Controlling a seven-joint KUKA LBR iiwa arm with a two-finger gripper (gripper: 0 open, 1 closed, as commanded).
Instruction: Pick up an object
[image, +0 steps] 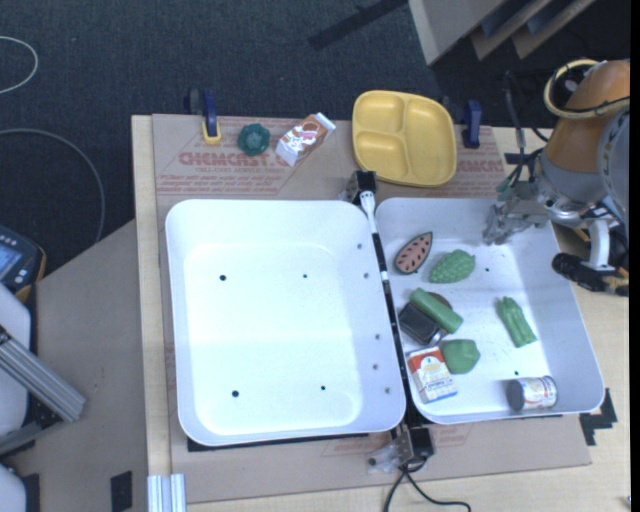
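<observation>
The right bin (560, 300) holds several small items. A brown oval piece (413, 253) and a bumpy green piece (452, 266) lie near its upper left. Below them are a green cylinder (437, 308) against a black block (417, 324), a rounded green piece (460, 354) and a red and white carton (431, 375). A ribbed green piece (516, 322) lies to the right, and a small can (531, 393) sits at the front edge. My gripper (503, 224) hangs over the bin's far right corner, apart from all the items.
The left bin (270, 320) sits beside the right one. Behind the bins lie a yellow divided tray (405, 138), a small carton (304, 138) and a green knob-like piece (254, 137). Blue clamps (210, 112) grip the bench's far edge. Cables (585, 270) run along the right.
</observation>
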